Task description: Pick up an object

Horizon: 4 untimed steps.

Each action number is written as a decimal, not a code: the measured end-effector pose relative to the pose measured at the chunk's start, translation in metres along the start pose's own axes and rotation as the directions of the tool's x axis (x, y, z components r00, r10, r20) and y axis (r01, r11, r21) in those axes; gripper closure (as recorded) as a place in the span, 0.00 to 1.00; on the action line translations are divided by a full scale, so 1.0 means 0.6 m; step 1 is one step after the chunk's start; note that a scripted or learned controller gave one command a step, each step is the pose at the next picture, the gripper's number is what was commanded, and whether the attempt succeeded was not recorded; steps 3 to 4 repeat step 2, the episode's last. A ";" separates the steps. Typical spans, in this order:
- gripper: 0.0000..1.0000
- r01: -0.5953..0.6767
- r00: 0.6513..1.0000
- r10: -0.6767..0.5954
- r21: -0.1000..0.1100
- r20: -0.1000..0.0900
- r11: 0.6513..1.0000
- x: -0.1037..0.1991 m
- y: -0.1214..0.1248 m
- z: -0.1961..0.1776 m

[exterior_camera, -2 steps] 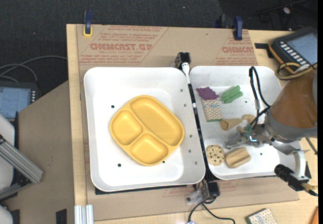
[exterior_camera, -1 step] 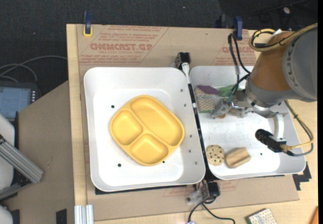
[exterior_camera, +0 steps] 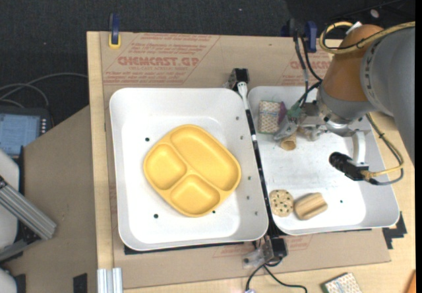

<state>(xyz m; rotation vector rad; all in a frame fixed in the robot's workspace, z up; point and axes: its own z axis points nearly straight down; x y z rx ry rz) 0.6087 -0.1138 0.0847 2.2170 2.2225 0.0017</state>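
Right, gripper (exterior_camera: 295, 128) sits over the small tan piece (exterior_camera: 288, 144) near right bin's (exterior_camera: 369, 219) far-left corner, can't tell its state; piece looks light, stiff, prob rolls — you'd pinch across its middle

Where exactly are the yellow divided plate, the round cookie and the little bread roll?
yellow divided plate (exterior_camera: 191, 169): camera view, on the ridge where its three compartments meet.
round cookie (exterior_camera: 281, 202): camera view, centre of its speckled top.
bread roll (exterior_camera: 310, 206): camera view, middle of its tan crust.
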 end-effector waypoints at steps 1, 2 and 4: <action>1.00 -0.001 1.000 0.001 -0.001 0.000 1.000 0.000 -0.001 -0.018; 1.00 0.003 1.000 -0.003 -0.007 -0.002 1.000 0.091 -0.056 -0.177; 1.00 0.003 1.000 -0.003 -0.007 -0.002 1.000 0.091 -0.056 -0.177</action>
